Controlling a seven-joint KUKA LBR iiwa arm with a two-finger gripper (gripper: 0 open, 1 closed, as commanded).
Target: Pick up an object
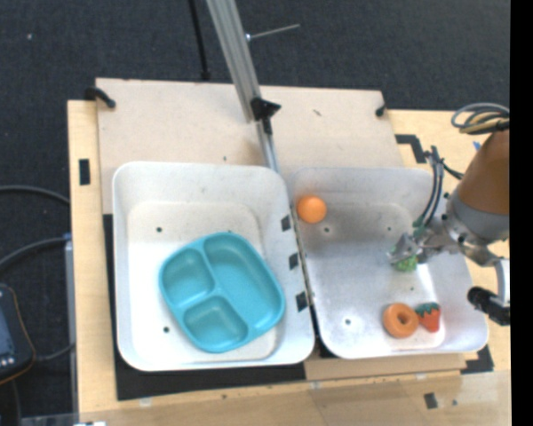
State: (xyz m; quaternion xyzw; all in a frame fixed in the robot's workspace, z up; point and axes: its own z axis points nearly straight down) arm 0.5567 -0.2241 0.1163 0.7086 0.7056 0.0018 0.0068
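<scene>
Gripper [410,254] low at right of frame, in right bin [355,331] | you can't tell its finger state | small green object [405,259] sits right at its tip | orange ring [400,319] lies below it, nearer than orange ball [312,209] upper left.

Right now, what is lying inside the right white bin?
In the right bin: an orange ball, an orange ring, a red piece, something green at the gripper; the arm covers the bin's right side.
</scene>
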